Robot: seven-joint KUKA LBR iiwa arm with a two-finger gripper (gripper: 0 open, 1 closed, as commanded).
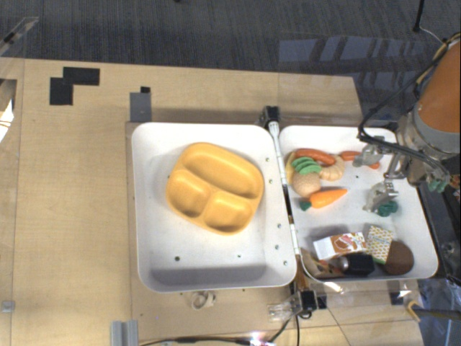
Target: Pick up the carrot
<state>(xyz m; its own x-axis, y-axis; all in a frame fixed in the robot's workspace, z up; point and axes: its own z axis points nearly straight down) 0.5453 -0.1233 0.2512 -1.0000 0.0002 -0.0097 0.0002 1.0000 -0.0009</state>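
Observation:
The carrot (328, 197) is orange with a green stub at its left end. It lies flat in the right bin (418, 225), near the bin's middle left. My gripper (379, 195) hangs over the same bin, about a carrot's length to the right of the carrot and apart from it. The grey arm with its orange band (441, 99) comes in from the right. A small teal item (388, 209) lies right under the gripper's tip.
Beside the carrot, toward the back, lie a potato (305, 184), a green pod (306, 166), a long red-orange vegetable (312, 154) and a small orange piece (351, 156). Snack packets (340, 244), a black item (356, 265) and a brown ball (398, 258) crowd the front. A yellow divided plate (215, 186) sits in the left bin (151, 251).

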